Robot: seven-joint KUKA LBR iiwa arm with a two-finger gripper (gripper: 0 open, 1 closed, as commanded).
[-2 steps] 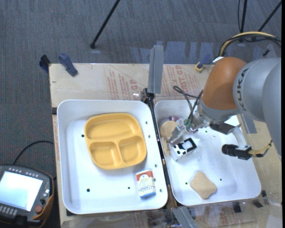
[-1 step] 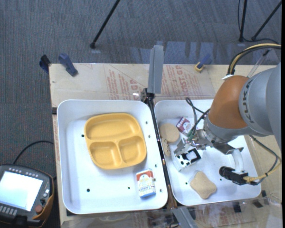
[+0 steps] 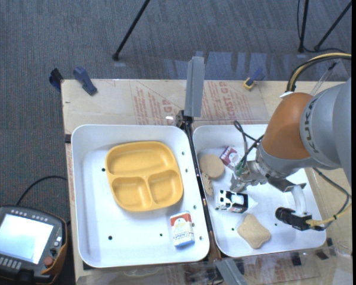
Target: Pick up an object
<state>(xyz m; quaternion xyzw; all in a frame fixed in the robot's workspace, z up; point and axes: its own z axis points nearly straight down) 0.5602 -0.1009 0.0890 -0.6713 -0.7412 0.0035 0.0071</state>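
Observation:
My gripper (image 3: 239, 181) hangs over the middle of the right bin (image 3: 267, 134), reaching in from the right. Just below it and slightly to the left lies a black-and-white patterned item (image 3: 232, 201). I cannot tell whether they touch. A round tan biscuit (image 3: 212, 166) lies to the gripper's left, and a small red-and-white packet (image 3: 229, 155) sits above it. A tan toast-shaped piece (image 3: 253, 231) rests near the bin's front edge. The grey arm with its orange band (image 3: 288, 132) hides the bin's right part.
The left bin (image 3: 86, 183) holds a yellow divided plate (image 3: 145, 175) and a small red, white and blue carton (image 3: 181, 228) at its front right. A grey upright post (image 3: 194, 91) stands behind the ridge between the bins. A teach pendant (image 3: 25, 239) lies on the floor at the left.

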